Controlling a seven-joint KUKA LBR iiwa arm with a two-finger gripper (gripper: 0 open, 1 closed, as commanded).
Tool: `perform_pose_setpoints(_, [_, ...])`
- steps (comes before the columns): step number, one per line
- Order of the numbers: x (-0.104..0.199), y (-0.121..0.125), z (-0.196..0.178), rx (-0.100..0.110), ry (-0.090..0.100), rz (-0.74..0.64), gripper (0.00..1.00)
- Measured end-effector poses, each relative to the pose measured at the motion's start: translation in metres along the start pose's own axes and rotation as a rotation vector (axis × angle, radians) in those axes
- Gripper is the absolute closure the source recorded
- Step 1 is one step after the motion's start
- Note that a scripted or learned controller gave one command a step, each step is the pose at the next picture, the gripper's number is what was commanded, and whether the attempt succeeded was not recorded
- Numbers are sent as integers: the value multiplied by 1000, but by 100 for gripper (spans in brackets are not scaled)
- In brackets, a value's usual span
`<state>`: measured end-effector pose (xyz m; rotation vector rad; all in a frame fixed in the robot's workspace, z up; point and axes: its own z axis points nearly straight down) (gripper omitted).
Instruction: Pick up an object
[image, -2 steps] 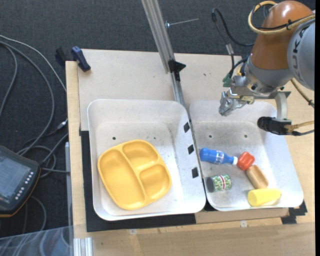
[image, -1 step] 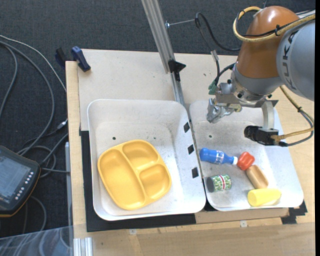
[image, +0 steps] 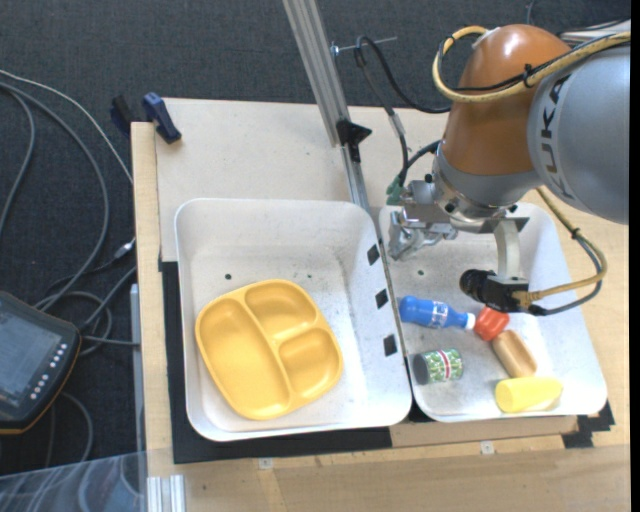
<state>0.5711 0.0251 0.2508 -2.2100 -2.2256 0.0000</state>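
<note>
Worktop carries two bins; your tool (image: 408, 240) hangs at the right bin's (image: 575, 300) far-left corner, pinching nothing, finger state unreadable. Blue bottle (image: 436, 313) lies just near of it, ungrasped. Pick not done.

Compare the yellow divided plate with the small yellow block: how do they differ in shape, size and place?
The yellow divided plate is broad, flat and split into three compartments; the yellow block is one small, solid, rounded piece. The plate lies in the left bin; the block lies in the right bin, near its front corner. The plate lies alone in its bin; the block has other items around it. Both are yellow.
</note>
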Motion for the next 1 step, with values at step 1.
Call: perform_pose_setpoints(1, [45, -20, 16, 2, -1, 1, 100])
